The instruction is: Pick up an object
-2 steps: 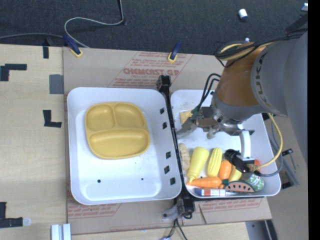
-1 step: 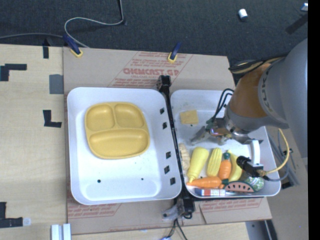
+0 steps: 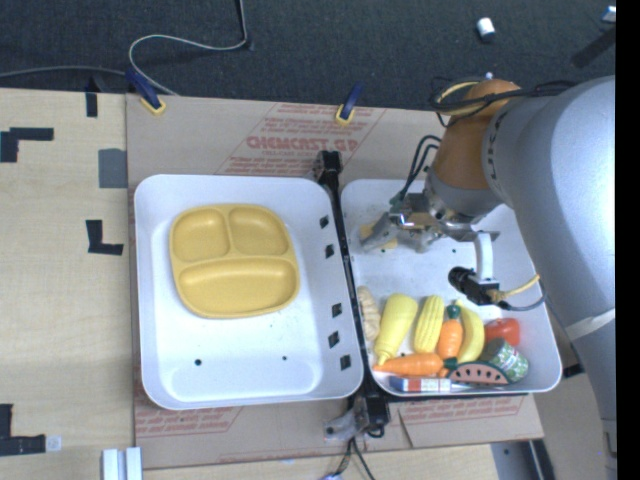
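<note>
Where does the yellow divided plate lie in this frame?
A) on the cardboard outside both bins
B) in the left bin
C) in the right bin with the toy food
B: the yellow divided plate lies alone in the left bin; the toy food is heaped in the right bin.

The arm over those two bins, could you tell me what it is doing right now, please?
The arm reaches in from the right, and its tool hovers over the bare upper part of the right bin. The toy food lies piled at that bin's lower end, untouched. The left bin holds a yellow divided plate.
</note>
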Robot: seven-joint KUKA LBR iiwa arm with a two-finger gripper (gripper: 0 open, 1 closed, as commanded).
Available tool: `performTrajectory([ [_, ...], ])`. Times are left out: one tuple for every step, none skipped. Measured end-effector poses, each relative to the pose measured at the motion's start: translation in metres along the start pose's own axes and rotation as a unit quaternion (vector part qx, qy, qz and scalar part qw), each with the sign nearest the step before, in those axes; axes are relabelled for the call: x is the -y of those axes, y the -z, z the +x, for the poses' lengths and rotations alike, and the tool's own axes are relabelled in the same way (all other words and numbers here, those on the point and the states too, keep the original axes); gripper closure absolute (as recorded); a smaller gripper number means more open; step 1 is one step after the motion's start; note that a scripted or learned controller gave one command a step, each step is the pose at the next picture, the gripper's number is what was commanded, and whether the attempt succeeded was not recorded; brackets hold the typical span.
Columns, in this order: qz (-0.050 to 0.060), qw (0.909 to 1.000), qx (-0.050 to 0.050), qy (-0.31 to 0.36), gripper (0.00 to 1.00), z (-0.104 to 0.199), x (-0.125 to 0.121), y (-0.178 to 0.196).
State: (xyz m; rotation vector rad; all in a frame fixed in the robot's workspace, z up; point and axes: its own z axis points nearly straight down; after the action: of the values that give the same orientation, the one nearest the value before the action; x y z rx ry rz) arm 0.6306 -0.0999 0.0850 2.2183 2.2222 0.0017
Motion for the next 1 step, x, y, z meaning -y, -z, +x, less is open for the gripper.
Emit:
performTrajectory([
  [0.001,1.0000,0.000,0.000,0.00,0.0026,0.0565,0.0003],
])
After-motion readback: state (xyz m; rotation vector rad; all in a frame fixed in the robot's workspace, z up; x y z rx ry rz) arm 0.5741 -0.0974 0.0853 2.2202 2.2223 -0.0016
